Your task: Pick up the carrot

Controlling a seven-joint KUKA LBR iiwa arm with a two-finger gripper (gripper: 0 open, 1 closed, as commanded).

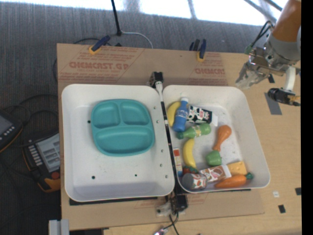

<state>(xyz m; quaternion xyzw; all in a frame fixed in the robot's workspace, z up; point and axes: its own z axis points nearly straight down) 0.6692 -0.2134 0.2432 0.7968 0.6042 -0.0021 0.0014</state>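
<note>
Your carrot lies on its side at the near edge of the right bin, down in that bin's near right corner, its orange body pointing left and its green top at the right end against the bin wall. Just behind it, touching or nearly so, you have a yellow cheese wedge and a long carton with a red and white label, which runs leftward to a round grey piece at the bin's near left corner. A little farther back sits a green pepper, and beyond that an orange drumstick lies tilted. To the left you will find two bananas, one near the divider at the front and one farther back, with a blue bottle lying across the back one, a green bottle-shaped piece between them, and a black and white cow-patterned carton toward the back. The left bin holds a teal divided tray, well apart from the carrot. The gripper hangs above the bench beyond the right bin's far right corner, well away from the carrot, carrying nothing you can see; you cannot tell from here how its jaws stand, since its tip is blurred.
</note>
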